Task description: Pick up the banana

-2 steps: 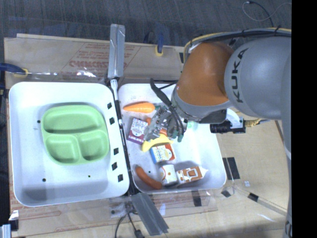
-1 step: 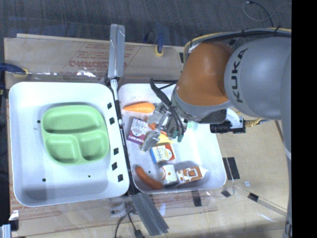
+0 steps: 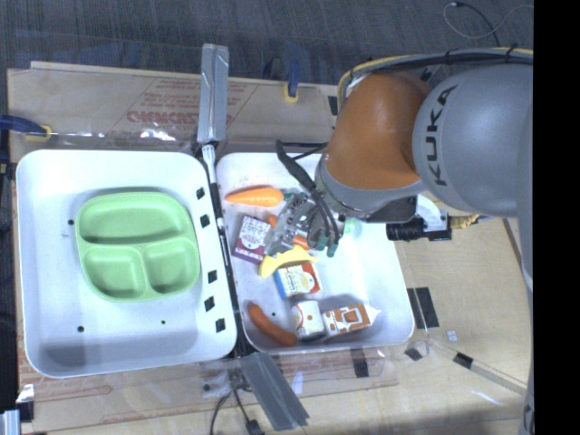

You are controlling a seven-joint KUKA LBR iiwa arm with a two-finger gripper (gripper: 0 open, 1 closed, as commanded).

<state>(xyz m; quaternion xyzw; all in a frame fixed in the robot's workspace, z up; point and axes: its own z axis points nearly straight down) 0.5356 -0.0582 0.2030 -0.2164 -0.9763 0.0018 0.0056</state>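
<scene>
**Ana:** Camera view first. Start at the gripper (image 3: 304, 227) — what is it doing?

**Ben:** It hangs low in the right bin (image 3: 391, 279), just above the banana (image 3: 283, 262). The metal parts and cables at its tip blur together, so I cannot tell how it is set, and nothing visibly sits between its tips.

**Ana:** And the banana itself?

**Ben:** A short yellow curve near the middle of that bin, partly under the gripper. Only its lower left part is visible. It lies against the top edge of a small orange and white carton (image 3: 297, 282), with a dark red packet (image 3: 253, 237) just to its left and a carrot (image 3: 255, 197) further up.

**Ana:** How would it handle?

**Ben:** My guess is a toy: smooth, glossy, evenly coloured. That suggests light, fairly stiff and a bit slippery, so it should survive a firm squeeze, but it could squirt out if pinched near a tapering end.

**Ana:** So where to take it?

**Ben:** Across the thick middle of the curve, closing on its two long sides. The carton touching it leaves little room on that side, so one tip may nudge the carton instead.

**Ana:** Anything else nearby?

**Ben:** A sausage (image 3: 269, 325) and two more small cartons (image 3: 328, 319) lie lower in the bin, well clear. The left bin (image 3: 41, 243) holds a green divided tray (image 3: 138, 244).
</scene>
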